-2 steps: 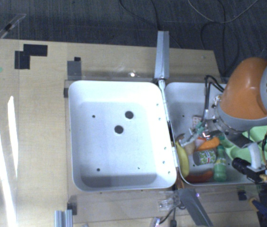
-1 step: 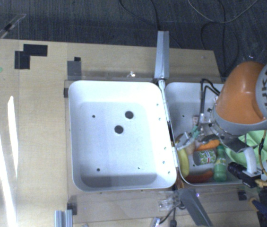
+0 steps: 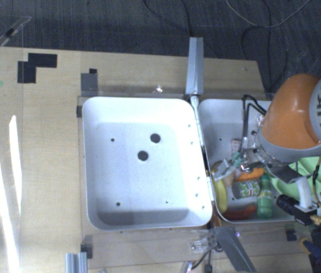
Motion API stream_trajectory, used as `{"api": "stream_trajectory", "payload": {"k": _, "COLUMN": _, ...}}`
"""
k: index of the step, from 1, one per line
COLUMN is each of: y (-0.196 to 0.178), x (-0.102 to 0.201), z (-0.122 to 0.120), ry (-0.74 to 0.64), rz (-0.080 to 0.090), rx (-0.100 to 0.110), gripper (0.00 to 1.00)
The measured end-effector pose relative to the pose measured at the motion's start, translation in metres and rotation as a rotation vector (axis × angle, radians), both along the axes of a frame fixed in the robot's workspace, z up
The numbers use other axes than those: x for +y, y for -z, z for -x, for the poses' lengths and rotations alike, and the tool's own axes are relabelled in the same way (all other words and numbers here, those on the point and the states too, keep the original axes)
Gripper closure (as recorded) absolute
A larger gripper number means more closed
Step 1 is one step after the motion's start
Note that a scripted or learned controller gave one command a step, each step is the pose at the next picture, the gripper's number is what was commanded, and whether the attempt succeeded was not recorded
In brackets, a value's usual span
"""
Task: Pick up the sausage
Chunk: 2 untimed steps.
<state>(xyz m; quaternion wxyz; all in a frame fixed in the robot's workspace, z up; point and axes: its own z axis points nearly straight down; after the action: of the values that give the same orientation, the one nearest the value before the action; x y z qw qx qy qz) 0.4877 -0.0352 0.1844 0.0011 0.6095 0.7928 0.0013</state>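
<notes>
Gripper (image 3: 241, 159) work is where I start: the tool hangs low over the right bin (image 3: 222, 118), under the orange band of the arm (image 3: 291, 118), and from this angle I cannot tell its state, since the wrist and the clutter below hide the tip. I see nothing that I could call held.

Just beside and below the tool lies a heap of small things. An orange piece like a carrot (image 3: 251, 174) sits closest, with a can (image 3: 245, 189) just under it and a green bottle (image 3: 265, 197) to the right of the can. A yellow banana (image 3: 221, 193) runs along the bin's left wall.

What I take for the sausage (image 3: 241, 212) is the dark red, long shape at the near edge of the right bin, below the can and near the banana's lower end. It rests on the bin floor, apart from the tool, with the can between them.

By my reading the task is barely under way: the arm is over the correct bin, but the sausage is not yet lifted or even touched. Reaching it, closing on it and raising it clear are all left.

The left bin (image 3: 92, 152) carries two dark spots on its floor and plays no part yet.
</notes>
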Motion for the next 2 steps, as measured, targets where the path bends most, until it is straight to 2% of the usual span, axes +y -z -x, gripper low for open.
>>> {"api": "stream_trajectory", "payload": {"k": 1, "y": 0.0, "x": 0.032, "z": -0.065, "ry": 0.107, "rz": 0.0, "rx": 0.0, "gripper": 0.0}}
{"api": "stream_trajectory", "payload": {"k": 2, "y": 0.0, "x": 0.002, "z": 0.0, "ry": 0.085, "rz": 0.0, "rx": 0.0, "gripper": 0.0}}
